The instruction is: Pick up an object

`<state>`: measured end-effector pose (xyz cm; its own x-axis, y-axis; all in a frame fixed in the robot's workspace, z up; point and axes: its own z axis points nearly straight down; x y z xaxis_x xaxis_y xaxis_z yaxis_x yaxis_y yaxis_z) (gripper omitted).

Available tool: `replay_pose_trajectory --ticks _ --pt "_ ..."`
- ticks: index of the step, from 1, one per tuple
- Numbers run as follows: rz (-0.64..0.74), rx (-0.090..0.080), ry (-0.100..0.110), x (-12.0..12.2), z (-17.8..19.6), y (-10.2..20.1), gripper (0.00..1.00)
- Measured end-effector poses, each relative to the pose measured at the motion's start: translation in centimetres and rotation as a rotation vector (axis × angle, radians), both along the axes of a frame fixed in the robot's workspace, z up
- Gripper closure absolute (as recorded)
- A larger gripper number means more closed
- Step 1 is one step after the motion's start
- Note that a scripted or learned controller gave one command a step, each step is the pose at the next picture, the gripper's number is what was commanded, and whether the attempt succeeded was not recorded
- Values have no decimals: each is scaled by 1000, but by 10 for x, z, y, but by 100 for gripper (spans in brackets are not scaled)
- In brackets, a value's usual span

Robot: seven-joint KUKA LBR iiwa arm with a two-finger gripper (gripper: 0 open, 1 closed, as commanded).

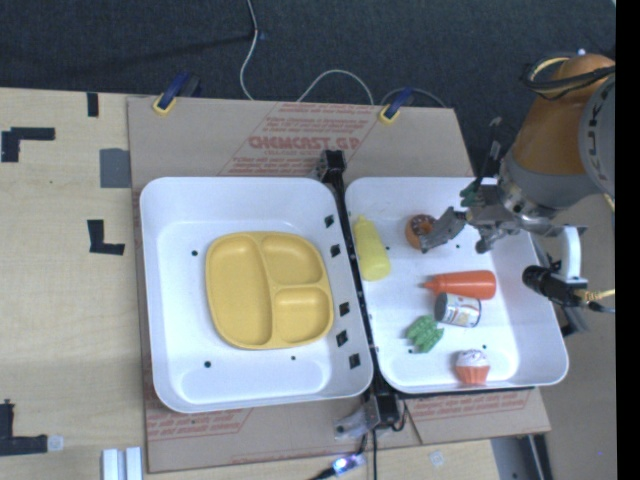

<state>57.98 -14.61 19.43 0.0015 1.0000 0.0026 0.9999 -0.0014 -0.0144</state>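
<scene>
In the right bin (540, 363), the gripper (452, 225) hangs at the upper middle, just beside a small round orange-brown toy (419, 230). Its fingers look spread, with nothing between them. That toy is the nearest candidate. To take it cleanly, I judge the gripper should centre over it and straddle its widest part before closing. The yellow bottle (372, 249) to the left and the carrot (462, 284) below stand apart, so there is room to descend.
</scene>
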Motion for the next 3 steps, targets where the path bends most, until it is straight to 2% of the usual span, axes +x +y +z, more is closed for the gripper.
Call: replay_pose_trajectory --ticks 1,2,3 --pt "3 -2 -12 3 7 0 0" --pt "3 -2 -7 -4 -52 8 0" --pt "2 -6 -10 -6 -106 8 0"
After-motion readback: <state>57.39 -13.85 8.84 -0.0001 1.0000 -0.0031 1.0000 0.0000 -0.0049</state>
